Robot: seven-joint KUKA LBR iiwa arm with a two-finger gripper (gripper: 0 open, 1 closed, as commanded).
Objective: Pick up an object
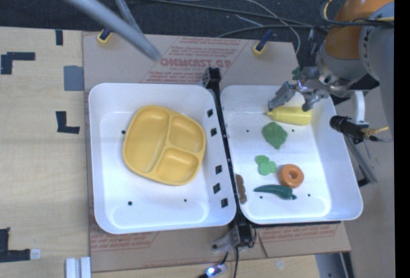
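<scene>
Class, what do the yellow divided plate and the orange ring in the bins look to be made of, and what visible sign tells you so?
Yellow divided plate: probably moulded plastic, smooth with a soft sheen; its colour is uniform and its compartment ridges are rounded. Orange ring: likely plastic or rubber toy food, matt, evenly coloured; the view leaves it open which.

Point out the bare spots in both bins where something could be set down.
Left bin: bare floor along the near edge, below the yellow plate, and a strip down its left side. Right bin: open floor left of the green leaf, toward the divider. Crowded: the near right, around the orange ring and green pepper, and the far corner, where the gripper hangs over the yellow piece.
</scene>
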